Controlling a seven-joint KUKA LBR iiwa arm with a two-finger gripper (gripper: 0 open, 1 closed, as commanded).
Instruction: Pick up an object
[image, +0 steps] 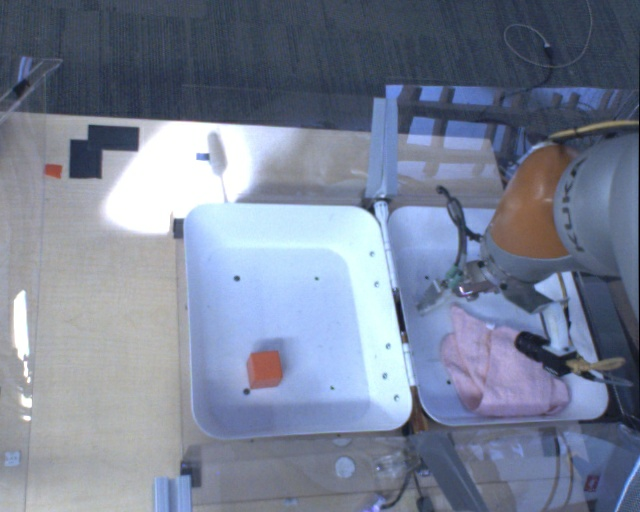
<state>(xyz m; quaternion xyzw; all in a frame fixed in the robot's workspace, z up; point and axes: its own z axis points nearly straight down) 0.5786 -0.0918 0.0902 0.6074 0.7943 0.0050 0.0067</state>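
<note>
A pink cloth (500, 378) lies crumpled at the near end of the right bin (425, 240). Well to the cloth's left, an orange cube (265, 369) sits in the left bin (290, 260). Just beyond the cloth's far edge hangs the pincer (455, 288), pointing left; whether it is wide or narrow cannot be told. Behind the cloth and to its right the grey arm (605, 200) bends in, its orange band (530, 212) bulging above the wrist, with the letters "KU" on the casing.

Orange cube (265, 369) in left bin (300, 235); pink cloth (500, 378) in right bin (420, 240), claw (445, 292) beside cloth.
</note>
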